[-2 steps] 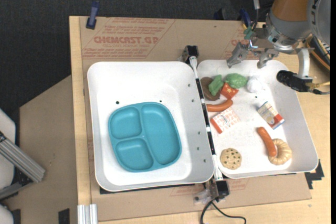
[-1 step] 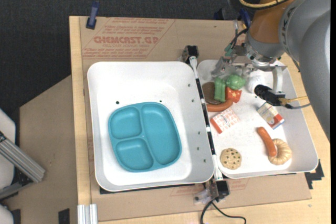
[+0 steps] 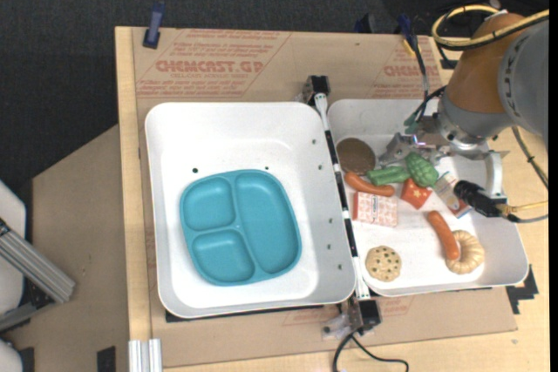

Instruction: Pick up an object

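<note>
Overhead view of the bench [image 3: 218, 65] with two white bins side by side. The left bin [image 3: 174, 135] carries a teal divided plate [image 3: 240, 225]; the right bin [image 3: 501, 261] holds the candidate objects: a brown disc [image 3: 355, 155], a green pepper-like piece [image 3: 421, 169] with a green pod [image 3: 388, 175] beside it, an orange carrot-like stick [image 3: 366, 185], a red block [image 3: 414, 194], a pink-and-white packet [image 3: 376, 209], a sausage [image 3: 443, 235] touching a ring-shaped pastry [image 3: 466, 253], and a cookie [image 3: 382, 263]. The arm [image 3: 497, 74] reaches in from the right, and its tool [image 3: 417, 154] sits low over the upper part of the right bin, at the green pieces. Whether the tool is wide or narrow cannot be told, and no object is seen gripped. Every item appears to lie on the bin floor, so the pick is judged not yet done: a secure grip and a lift remain.
</note>
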`<state>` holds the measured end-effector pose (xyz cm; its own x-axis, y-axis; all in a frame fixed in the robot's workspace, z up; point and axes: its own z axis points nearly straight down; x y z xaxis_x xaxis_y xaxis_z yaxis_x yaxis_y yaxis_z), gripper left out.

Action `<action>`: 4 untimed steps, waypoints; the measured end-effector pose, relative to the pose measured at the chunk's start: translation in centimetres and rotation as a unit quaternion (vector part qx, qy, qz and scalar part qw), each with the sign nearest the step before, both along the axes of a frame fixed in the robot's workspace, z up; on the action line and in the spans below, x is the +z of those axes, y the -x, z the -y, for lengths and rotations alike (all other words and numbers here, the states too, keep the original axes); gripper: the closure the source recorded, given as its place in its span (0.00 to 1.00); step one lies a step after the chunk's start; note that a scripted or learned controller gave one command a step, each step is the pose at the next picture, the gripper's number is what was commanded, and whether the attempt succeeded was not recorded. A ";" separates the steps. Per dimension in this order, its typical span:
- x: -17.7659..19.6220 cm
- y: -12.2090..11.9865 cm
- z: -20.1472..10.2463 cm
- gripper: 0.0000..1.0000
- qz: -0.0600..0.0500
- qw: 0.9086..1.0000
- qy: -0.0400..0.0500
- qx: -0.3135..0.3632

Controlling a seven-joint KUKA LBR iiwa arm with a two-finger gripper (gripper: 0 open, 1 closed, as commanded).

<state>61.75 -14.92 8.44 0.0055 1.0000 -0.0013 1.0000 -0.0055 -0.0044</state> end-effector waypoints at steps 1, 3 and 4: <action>1.1 -0.3 -0.4 1.00 0.003 1.000 0.000 0.002; 11.0 5.9 2.0 0.00 0.003 1.000 0.000 0.003; 2.7 5.8 4.9 0.00 0.006 1.000 0.001 0.004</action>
